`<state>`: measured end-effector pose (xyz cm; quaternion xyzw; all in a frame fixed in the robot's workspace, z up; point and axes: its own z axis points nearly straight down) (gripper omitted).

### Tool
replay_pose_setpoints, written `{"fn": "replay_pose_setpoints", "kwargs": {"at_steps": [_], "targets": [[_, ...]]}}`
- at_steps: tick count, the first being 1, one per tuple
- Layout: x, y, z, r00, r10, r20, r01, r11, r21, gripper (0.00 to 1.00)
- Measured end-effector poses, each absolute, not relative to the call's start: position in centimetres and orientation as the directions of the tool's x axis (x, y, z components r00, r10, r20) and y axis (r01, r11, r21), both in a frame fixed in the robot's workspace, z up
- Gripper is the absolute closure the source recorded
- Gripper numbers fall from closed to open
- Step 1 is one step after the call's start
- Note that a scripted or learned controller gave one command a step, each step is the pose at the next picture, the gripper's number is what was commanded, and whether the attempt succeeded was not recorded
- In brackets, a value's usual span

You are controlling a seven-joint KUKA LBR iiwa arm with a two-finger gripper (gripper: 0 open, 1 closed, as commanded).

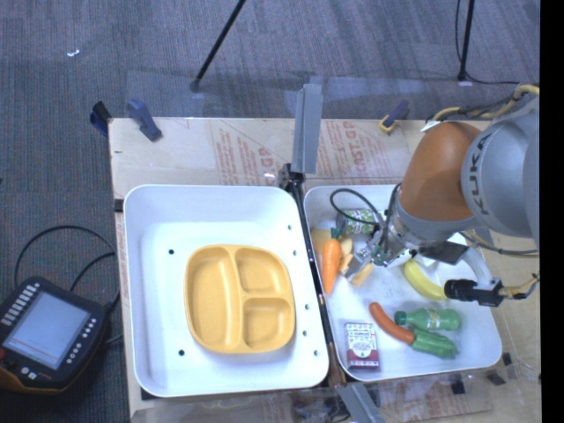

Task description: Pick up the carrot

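Nearest you, at the front of the right bin (pixel 490 346), lie a small red card box (pixel 362 344), a red chilli-like piece (pixel 390 322) and a green bottle-shaped toy (pixel 429 319) above a second green item (pixel 435 343). Behind them sits a yellow banana (pixel 421 280). The carrot (pixel 330 264), orange with a green top, lies upright in the view along the bin's left wall, just beside a pale yellow piece (pixel 317 239) at that wall. The left bin (pixel 150 236) carries a yellow divided plate (pixel 239 297). Both bins rest on the desk (pixel 211 152), and a teach pendant (pixel 48 331) lies on the floor at far left.

The arm (pixel 441 176) reaches in from the right, its orange band over the bin's rear half. The claw (pixel 368 258) hangs low just to the right of the carrot, close over small pale items near it. Its tips appear to be among clutter, and you cannot tell how far apart they stand or whether they have hold of anything; the carrot itself lies free of them.

To do this step well, shift the claw left until it is centred over the carrot's thick middle, set the fingers across its width, and descend between the wall and the neighbouring pieces. Little room near the wall is the likely hazard.
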<state>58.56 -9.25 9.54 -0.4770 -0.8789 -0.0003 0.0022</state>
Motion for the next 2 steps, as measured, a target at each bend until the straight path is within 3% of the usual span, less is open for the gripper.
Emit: {"fn": "replay_pose_setpoints", "kwargs": {"at_steps": [1,2], "targets": [[54.2,-4.1,18.6,-0.272,0.962,0.002,0.962,0.272,-0.004,1.00],[51.3,0.1,21.9,-0.402,0.916,0.003,0.916,0.402,-0.005,1.00]]}}
